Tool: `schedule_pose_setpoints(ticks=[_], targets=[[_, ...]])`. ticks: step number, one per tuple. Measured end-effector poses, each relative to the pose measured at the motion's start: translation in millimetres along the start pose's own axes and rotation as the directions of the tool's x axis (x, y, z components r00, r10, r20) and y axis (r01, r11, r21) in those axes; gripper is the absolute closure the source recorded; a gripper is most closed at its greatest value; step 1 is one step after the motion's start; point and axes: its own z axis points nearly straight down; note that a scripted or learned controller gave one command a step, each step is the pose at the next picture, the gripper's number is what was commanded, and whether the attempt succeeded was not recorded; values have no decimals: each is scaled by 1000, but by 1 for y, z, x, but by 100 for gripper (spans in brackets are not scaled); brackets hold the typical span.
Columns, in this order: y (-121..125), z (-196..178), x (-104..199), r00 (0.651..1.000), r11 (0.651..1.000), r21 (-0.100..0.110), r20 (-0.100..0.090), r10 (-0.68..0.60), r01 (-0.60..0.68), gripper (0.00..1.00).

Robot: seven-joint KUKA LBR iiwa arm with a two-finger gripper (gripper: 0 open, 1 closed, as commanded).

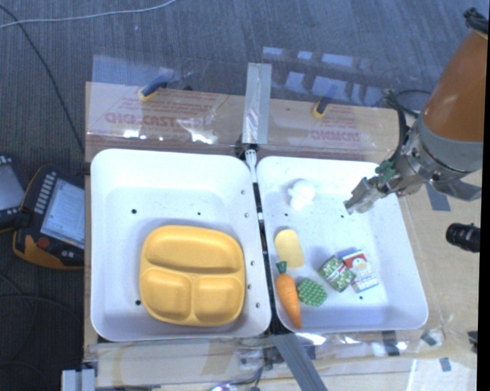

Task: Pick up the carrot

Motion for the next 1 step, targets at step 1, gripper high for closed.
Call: schedule_pose_setpoints(ticks=[1], targets=[[18, 80, -13, 978, 978, 5, -4, 209, -209, 100]])
